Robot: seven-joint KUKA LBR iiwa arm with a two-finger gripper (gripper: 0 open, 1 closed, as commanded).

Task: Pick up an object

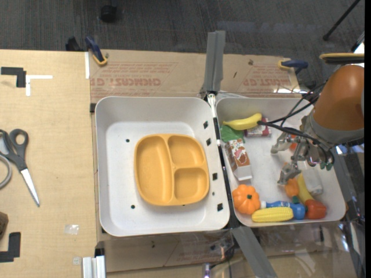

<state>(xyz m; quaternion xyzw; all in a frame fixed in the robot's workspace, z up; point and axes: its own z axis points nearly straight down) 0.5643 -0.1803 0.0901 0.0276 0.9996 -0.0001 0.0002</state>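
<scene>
**Arm over the right bin, toys along its edges**

From the camera above, we see a pale wooden bench (pixel 46 155) with brown cardboard (pixel 151 77) laid along its far edge and dark carpet (pixel 174 10) beyond. One pair of scissors (pixel 20 161) with grey handles lies near the bench's left edge.

Two shallow white plastic bins sit side by side. The left bin (pixel 116 213) holds one yellow plate (pixel 172 169), smooth, rounded and split into three compartments.

The right bin (pixel 261 161) carries the toys: one banana (pixel 243 121) near its far edge, one small printed carton (pixel 239 156) along its left edge, one ribbed orange pumpkin (pixel 246 200) at the near left corner, one yellow corn cob (pixel 272 214) along the near edge, and a small cluster of orange, yellow, blue and red pieces by the near right corner.

The gripper (pixel 293 164) hangs above the right half of this bin, beside that cluster. We cannot tell how far it is parted, nor whether it has anything.
</scene>
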